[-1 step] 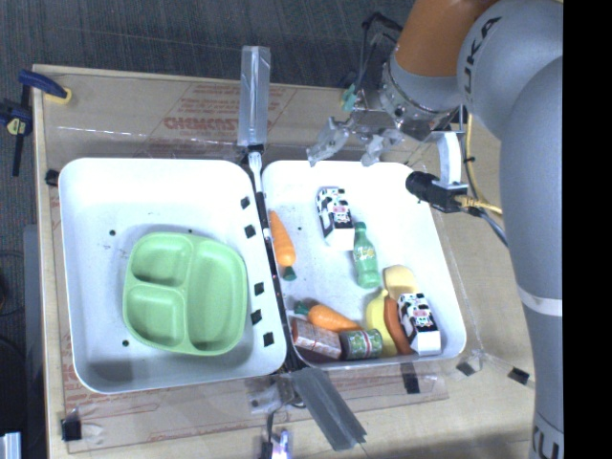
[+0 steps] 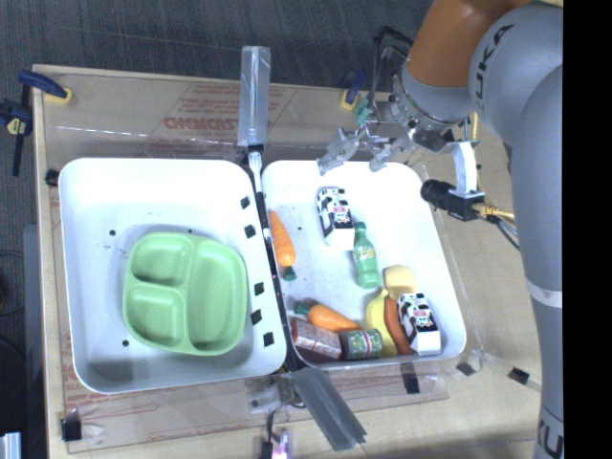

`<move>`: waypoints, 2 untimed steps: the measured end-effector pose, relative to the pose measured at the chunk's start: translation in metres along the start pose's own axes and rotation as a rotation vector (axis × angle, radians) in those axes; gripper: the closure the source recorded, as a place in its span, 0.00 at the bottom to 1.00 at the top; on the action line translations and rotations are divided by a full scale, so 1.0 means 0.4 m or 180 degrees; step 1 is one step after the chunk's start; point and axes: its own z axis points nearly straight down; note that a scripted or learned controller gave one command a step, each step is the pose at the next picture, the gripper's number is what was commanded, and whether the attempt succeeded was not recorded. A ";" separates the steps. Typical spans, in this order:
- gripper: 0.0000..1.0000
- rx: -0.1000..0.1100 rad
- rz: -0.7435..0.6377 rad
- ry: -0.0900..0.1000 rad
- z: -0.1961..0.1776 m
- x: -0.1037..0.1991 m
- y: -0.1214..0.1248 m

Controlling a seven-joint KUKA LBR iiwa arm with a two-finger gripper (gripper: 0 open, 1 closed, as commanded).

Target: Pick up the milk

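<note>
Two small milk cartons with black-and-white cow print lie in the right bin (image 2: 435, 247). One milk carton (image 2: 335, 212) rests near the bin's far end; the other milk carton (image 2: 419, 322) lies at the near right corner beside a banana. My gripper (image 2: 361, 154) hangs over the far rim of the right bin, up and slightly right of the far carton. Its fingers (image 2: 333, 156) are spread open with nothing between them.
The right bin also holds a green bottle (image 2: 364, 256), a carrot (image 2: 281, 240) by the divider, a second carrot (image 2: 330, 316), a can (image 2: 361, 344), a banana (image 2: 379, 319) and a yellow piece (image 2: 399, 278). A green divided plate (image 2: 186, 295) sits in the left bin (image 2: 86, 199).
</note>
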 end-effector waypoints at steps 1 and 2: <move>0.00 0.0003 0.0159 -0.0002 0.336 -0.054 0.044; 0.00 -0.0001 0.0206 -0.0002 0.448 -0.160 0.010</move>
